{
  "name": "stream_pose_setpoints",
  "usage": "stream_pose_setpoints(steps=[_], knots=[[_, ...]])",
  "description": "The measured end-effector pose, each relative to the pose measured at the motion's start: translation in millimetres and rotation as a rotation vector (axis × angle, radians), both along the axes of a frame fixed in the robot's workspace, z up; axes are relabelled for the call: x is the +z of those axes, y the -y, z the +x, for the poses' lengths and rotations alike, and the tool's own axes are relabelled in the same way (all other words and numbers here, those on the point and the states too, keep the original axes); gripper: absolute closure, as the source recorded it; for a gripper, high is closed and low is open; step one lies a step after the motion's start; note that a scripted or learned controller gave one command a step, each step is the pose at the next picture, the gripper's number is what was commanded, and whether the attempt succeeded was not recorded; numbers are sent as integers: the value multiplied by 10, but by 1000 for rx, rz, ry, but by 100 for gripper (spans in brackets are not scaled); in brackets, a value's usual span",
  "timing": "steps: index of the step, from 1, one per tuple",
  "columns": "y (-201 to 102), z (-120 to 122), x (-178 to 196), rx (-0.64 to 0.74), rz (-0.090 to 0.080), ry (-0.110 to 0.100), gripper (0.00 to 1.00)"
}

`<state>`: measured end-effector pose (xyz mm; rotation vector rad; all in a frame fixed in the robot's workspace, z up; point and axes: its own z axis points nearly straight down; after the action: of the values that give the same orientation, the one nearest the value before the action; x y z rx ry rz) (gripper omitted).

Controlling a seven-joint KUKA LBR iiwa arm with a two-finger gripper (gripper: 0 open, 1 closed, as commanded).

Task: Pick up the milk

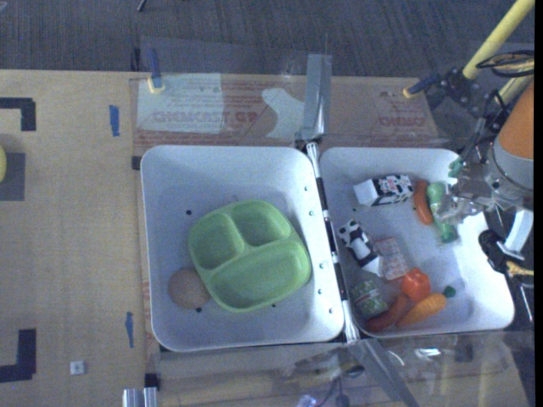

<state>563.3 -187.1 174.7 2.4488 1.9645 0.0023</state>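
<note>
The milk [383,189] is a small white carton with black cow patches, lying on its side at the back of the right bin [339,176]. My gripper [467,192] hangs over the right edge of that bin, to the right of the milk and apart from it. An orange piece [422,202] and a green piece [441,213] lie between the gripper and the carton. The arm's orange band [519,128] sits above the wrist at the right edge of the view.
A second black-and-white toy [358,242] lies near the divider. A clear packet [392,258], a red pepper [416,282], a carrot [422,309] and a green can [368,298] crowd the bin's front. The left bin [161,227] holds a green divided plate [249,254] and a tan ball [187,287].
</note>
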Motion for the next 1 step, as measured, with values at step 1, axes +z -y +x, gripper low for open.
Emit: stream_pose_setpoints(steps=[1], knots=[[-468,-410,613,32,2,-3,100]])
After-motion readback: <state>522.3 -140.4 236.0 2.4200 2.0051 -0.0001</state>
